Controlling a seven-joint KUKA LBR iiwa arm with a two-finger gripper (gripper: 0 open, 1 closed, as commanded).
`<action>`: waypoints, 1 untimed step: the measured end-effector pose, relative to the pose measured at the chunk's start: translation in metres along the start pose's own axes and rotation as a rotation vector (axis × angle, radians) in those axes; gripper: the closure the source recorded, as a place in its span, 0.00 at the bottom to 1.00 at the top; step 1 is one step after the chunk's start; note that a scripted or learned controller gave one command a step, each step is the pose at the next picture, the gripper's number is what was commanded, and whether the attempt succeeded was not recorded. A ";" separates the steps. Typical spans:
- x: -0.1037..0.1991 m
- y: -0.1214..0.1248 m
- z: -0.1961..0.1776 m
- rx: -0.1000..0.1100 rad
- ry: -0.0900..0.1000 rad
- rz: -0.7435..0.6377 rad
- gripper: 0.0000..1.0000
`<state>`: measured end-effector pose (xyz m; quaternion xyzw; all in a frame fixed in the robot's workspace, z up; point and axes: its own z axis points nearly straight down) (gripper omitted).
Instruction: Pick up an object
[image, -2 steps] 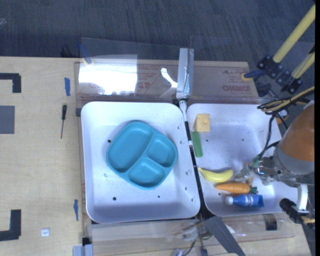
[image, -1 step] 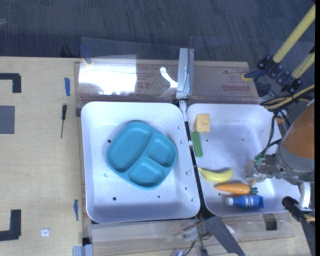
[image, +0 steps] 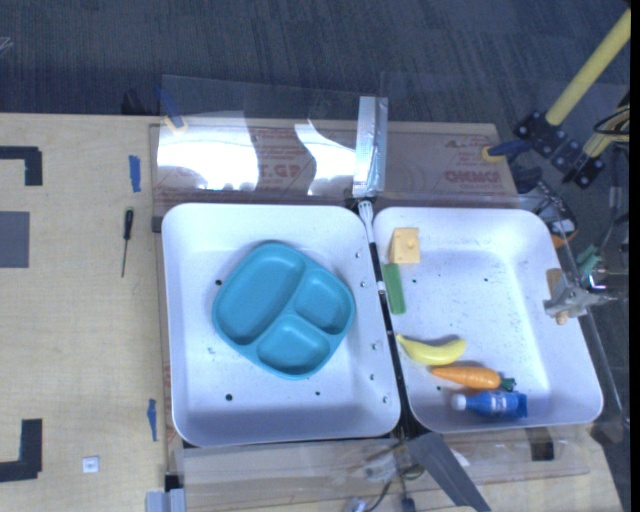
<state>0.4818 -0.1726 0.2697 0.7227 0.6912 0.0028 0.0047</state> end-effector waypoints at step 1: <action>0.035 -0.003 0.006 0.009 0.005 -0.474 1.00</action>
